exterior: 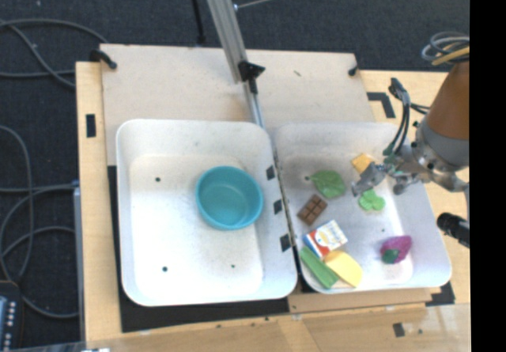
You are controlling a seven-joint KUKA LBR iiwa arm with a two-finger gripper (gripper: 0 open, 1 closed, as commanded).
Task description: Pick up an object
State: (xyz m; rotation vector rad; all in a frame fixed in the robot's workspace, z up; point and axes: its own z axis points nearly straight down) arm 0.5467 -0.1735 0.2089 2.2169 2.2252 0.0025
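The small light-green lumpy toy (371, 201) lies just under the claw (378, 177), whose spread cannot be told; crowding neighbours may spoil a grasp.

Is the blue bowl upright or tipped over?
Upright: the blue bowl in the left bin shows its round open mouth and inside.

Teal bowl (229, 197) in white left bin (142, 263); right bin (427, 263) white; brown chocolate bar (314, 209), green leaf (328, 183), yellow block (362, 162), purple toy (395, 247); desk (182, 81) tan.
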